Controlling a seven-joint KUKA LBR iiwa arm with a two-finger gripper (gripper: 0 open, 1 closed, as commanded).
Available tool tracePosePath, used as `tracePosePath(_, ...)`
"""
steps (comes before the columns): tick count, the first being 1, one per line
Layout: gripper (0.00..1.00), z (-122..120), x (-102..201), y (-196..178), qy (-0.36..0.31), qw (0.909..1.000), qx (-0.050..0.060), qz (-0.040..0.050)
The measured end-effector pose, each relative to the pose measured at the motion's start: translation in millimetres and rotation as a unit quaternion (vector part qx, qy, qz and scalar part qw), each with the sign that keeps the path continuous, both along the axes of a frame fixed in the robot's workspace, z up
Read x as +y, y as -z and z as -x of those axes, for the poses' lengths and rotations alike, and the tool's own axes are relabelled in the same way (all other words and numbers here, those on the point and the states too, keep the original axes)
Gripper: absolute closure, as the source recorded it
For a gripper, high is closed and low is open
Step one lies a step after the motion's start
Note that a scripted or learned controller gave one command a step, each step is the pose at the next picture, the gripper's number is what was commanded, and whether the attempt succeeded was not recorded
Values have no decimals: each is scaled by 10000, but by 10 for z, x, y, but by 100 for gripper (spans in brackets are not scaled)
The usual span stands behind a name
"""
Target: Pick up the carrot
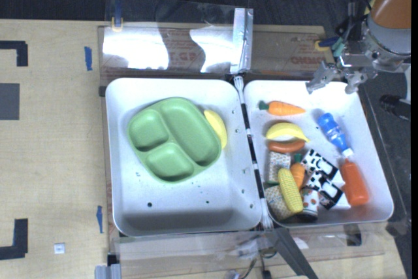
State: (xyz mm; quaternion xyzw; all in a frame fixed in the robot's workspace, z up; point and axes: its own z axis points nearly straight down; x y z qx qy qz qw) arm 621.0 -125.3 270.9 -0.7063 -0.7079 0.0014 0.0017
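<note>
The pincer [336, 79], its fingers apart and holding nothing at the upper right, should drop straight over the carrot [283, 108] and squeeze its fat middle.

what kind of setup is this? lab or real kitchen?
Likely a robot lab pick-and-place bench, not a kitchen. Two white bins sit on a plywood bench, toy food such as a carrot and corn cob fills the right one, and the arm's hand hangs over its far edge.

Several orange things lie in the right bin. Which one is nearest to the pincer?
The carrot with the green top, lying alone at the far end of the right bin, below-left of the pincer. The orange bottle lies much farther down.
</note>
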Motion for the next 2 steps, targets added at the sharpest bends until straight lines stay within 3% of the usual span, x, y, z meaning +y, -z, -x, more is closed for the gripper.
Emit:
tracePosePath(1,0,-357,-218,142,577,9983,-18,9)
tracePosePath(2,0,60,55,1158,-320,9995,-10,-2)
